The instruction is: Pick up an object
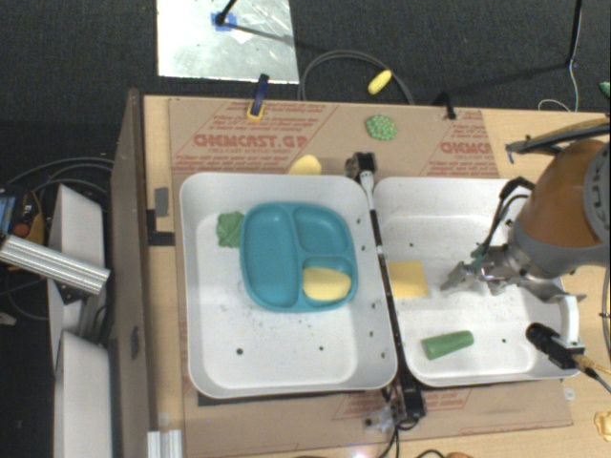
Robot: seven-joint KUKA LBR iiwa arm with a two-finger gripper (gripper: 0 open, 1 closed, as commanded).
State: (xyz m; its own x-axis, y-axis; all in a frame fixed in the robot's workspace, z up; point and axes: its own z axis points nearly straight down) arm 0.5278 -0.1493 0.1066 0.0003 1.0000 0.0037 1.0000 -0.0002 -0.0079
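We see a flat, pale yellow square (408, 279) near the gripper (461, 275); we cannot tell its grip. A green roll (447, 343) lies nearby.

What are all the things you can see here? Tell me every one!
white bins: two, white, side by side on the bench
blue plate: one, blue with sections, in the left bin
yellow lump: one, yellow, on the plate's lower right section
green leafy piece: one, green, left bin, at the plate's left edge
yellow square: one, pale yellow, right bin, near its left wall
green cylinder: one, green, right bin, near its front
green dotted round thing: one, green, on the board behind the bins
arm: one, grey and orange, over the right bin
gripper: one, metal, over the right bin, right of the yellow square
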